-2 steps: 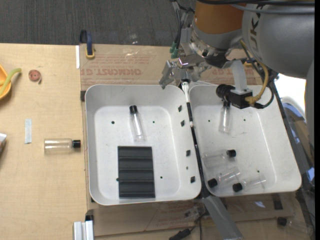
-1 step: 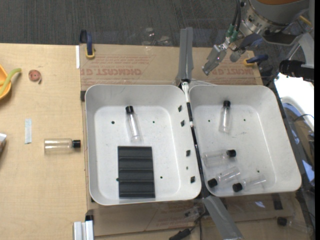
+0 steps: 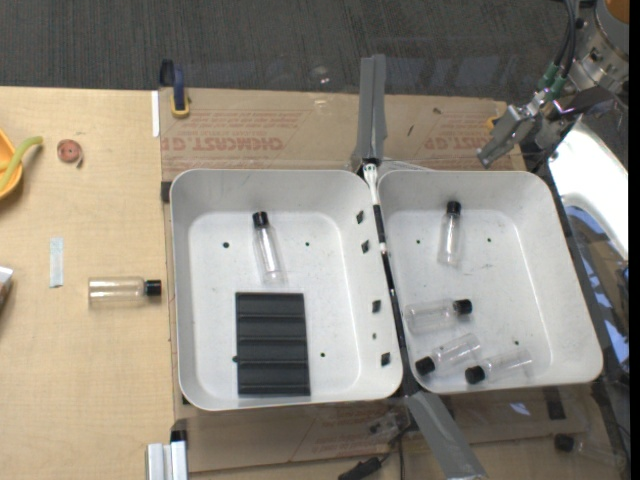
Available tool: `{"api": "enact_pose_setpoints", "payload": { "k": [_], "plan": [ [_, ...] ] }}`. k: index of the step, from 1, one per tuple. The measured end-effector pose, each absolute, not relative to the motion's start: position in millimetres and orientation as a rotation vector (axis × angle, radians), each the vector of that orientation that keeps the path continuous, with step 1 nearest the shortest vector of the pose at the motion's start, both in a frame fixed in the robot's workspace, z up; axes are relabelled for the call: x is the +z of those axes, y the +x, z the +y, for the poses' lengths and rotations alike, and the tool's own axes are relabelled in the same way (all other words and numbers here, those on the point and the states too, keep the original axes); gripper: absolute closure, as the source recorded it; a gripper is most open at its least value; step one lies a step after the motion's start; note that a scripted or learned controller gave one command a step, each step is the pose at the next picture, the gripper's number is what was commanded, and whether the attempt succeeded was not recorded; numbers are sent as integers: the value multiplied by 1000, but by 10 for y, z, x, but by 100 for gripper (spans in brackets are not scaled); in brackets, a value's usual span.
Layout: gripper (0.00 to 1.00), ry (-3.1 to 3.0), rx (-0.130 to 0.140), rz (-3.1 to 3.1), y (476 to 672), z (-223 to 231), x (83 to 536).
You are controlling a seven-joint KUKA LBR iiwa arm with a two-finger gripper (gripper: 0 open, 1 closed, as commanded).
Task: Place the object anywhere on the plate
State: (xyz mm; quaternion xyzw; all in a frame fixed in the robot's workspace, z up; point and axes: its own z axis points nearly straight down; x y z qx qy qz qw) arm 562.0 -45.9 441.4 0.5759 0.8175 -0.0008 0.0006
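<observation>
Gripper point(image 3: 500, 146) parked above the back right corner of the right bin point(image 3: 560, 258), just outside its rim, nothing between the fingers; open or closed: cannot tell at this size.

Left bin point(image 3: 185, 268): black ribbed plate point(image 3: 271, 344) at the front edge, middle. One clear vial point(image 3: 265, 242) with black cap behind it, cap toward the back wall, apart from the plate.

Right bin: four clear black-capped vials. One vial point(image 3: 451, 232) lying near the back, cap toward the back wall. Second vial point(image 3: 440, 313) mid-bin, cap pointing right. Two more at the front: left one point(image 3: 447, 355) with cap toward the front left corner, right one point(image 3: 498, 368) just beside it, near the front wall.

Bench, left of the bins: another vial point(image 3: 122, 289) lying flat, cap toward the left bin. Small pink disc point(image 3: 68, 150) and yellow object point(image 3: 12, 165) at the far left edge.

Cardboard point(image 3: 250, 138) under the bins, behind the left one: red print, upside down, partly legible, reads like "CHEMGLASS".
</observation>
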Motion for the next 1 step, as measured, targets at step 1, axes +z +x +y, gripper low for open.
{"api": "enact_pose_setpoints", "payload": {
  "k": [1],
  "plan": [
    [0,1973,-4,2446,4783,-1491,3929]
  ]
}}
